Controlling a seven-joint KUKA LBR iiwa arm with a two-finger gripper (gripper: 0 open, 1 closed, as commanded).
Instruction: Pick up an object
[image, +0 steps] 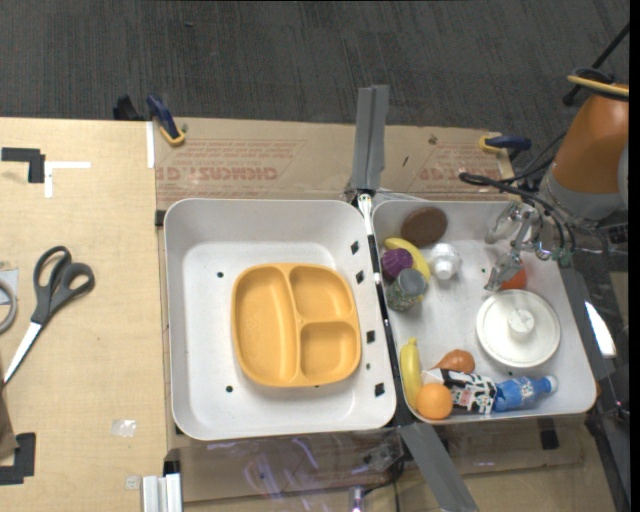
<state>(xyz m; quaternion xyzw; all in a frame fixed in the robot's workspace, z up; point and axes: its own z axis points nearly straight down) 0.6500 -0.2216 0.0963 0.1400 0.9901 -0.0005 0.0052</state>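
Note:
My gripper (512, 252) hangs over the upper right part of the right bin (575, 400), on the grey arm with its orange band (590, 140). Just under it lies a small red object (513, 280), partly hidden by it. I see nothing held. Below that sits a round white lidded bowl (517, 328). Also in this bin are a brown lump (427, 225), a banana (407, 252), a purple bunch (396, 263), a shiny white piece (444, 263), a grey-green cup (407, 289), a second banana (409, 368), an orange (434, 401) and a blue-capped bottle (497, 393).
The left bin (190, 300) holds a yellow divided plate (297, 323). Scissors (50, 290) lie on the wooden bench at the left. Cardboard (260, 165) lies behind the bins, with a blue clamp (165, 118) on it. A grey bar (370, 140) runs back from between the bins.

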